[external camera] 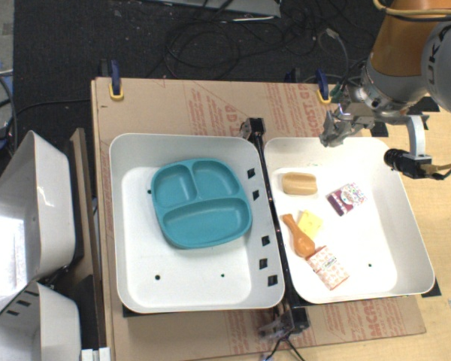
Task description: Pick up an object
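Camera view shows the gripper [337,131], whose state I cannot tell, poised at the far rim of the right bin [406,201], with the tan bread-like block [299,183] nearest, lying below-left, long axis across the bin.

A divided plate [201,203] lies in the left bin [135,277]; small items [316,224] in the right bin [406,239].

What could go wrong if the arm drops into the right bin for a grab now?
1. The orange plastic spoon, yellow block and red-and-white packet lie crowded together, so a grab there may nudge neighbours or catch two.
2. The gripper hangs near the right white bin's far rim, off every item; a straight descent likely closes on nothing.
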